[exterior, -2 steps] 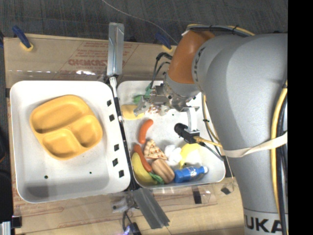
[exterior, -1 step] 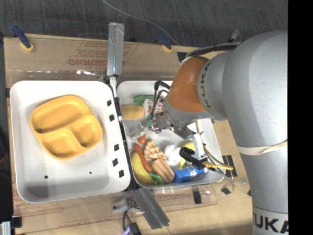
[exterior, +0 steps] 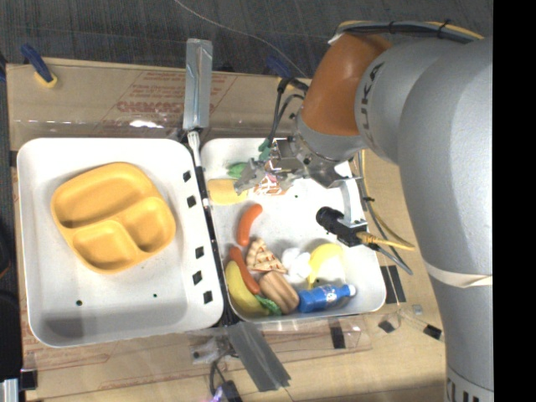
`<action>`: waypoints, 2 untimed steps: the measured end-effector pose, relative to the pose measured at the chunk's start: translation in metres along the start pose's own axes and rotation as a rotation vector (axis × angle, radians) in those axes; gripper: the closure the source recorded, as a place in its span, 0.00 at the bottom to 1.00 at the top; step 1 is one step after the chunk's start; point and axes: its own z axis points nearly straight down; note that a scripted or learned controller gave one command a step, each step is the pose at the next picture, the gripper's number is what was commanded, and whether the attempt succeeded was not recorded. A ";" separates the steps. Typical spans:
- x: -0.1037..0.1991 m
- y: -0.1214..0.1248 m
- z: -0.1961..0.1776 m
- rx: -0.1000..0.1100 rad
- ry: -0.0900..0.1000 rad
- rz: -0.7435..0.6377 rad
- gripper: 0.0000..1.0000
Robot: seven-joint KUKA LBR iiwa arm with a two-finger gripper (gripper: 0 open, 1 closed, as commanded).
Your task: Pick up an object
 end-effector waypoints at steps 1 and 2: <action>-0.018 -0.040 0.104 0.010 0.001 0.226 0.00; 0.007 0.022 0.002 0.004 0.001 0.408 0.00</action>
